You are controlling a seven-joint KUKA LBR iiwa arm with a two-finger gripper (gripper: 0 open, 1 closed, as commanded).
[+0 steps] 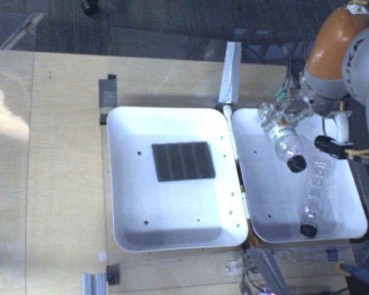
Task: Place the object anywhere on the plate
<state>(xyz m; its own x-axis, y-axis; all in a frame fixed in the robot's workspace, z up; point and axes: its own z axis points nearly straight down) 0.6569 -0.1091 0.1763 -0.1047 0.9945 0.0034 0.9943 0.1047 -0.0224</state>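
Observation:
A dark ribbed rectangular plate (183, 161) lies flat in the middle of the left bin (120, 183). Two clear plastic bottles with black caps are in the right bin (261, 214). One bottle (285, 142) slants in the bin's upper part, cap pointing toward the lower right. Its upper end meets my gripper (274, 117), which comes down from the grey and orange arm (332, 48) at the top right. The clutter there hides the contact between them. The other bottle (312, 201) lies along the bin's right side, with its cap near the front wall.
A raised divider (238, 177) separates the two bins. A metal bracket (230, 72) stands behind the bins at the middle. Black cables and a black fitting (332, 145) hang off the arm over the right bin's far right edge.

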